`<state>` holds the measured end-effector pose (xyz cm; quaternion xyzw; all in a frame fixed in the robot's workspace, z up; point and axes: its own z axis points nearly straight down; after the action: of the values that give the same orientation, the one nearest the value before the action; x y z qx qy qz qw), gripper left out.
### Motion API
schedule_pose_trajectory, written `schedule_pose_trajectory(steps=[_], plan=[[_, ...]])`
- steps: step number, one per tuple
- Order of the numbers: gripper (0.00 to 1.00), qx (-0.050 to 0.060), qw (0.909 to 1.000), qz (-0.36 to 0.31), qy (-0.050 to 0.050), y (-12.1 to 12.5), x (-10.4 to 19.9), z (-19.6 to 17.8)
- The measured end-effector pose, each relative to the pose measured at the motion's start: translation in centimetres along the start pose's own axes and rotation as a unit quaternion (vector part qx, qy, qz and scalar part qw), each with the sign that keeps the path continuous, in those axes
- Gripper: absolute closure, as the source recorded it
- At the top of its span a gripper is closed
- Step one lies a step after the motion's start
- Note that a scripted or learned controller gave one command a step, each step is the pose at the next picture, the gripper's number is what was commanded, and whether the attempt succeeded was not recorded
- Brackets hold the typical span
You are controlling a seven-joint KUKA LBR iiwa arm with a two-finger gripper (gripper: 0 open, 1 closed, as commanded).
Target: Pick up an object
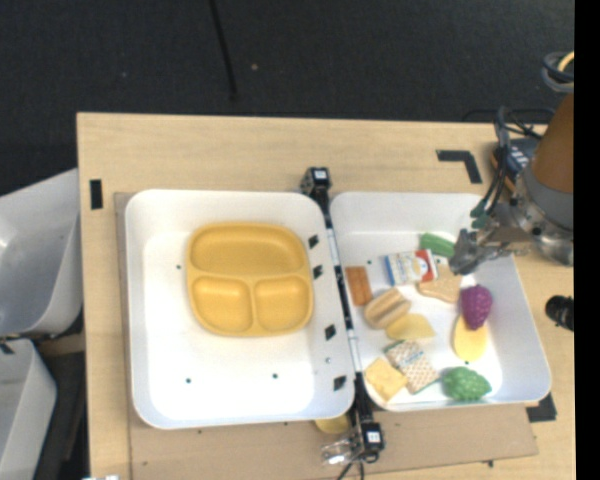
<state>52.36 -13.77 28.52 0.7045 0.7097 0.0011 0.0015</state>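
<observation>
Worktop (210, 148) edge nearest the camera carries the two white bins side by side. In the right bin (525, 363) the toy food lies crowded: nearest, a green leafy piece (466, 384), a yellow cheese wedge (384, 379) and a patterned cracker-like piece (413, 365); a little farther, a yellow banana-like piece (468, 341), a purple grape bunch (475, 304), a pale lemon-like piece (412, 327) and a bread roll (386, 307); farther still, an orange stick (359, 285), a small printed carton (407, 267) and a green pod (437, 244). The left bin (160, 368) holds a yellow divided plate (249, 277). The gripper (468, 251) hangs over the far right part of the toy bin, just beside the green pod and above a tan slice (440, 290); whether the jaws are open or shut cannot be told, and nothing is seen between them. No object is lifted yet. A clean pick probably means choosing a piece with free sides, such as the grape bunch, and descending straight so neighbours are not nudged.
</observation>
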Motion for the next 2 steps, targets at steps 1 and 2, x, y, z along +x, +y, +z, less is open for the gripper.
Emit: schedule_pose_trajectory(steps=[1,2], plan=[[1.00,0.001,1.0000,-0.005,0.002,-2.7,13.2,-1.2],[1.00,0.001,1.0000,0.001,0.000,-0.4,15.6,-5.1]])
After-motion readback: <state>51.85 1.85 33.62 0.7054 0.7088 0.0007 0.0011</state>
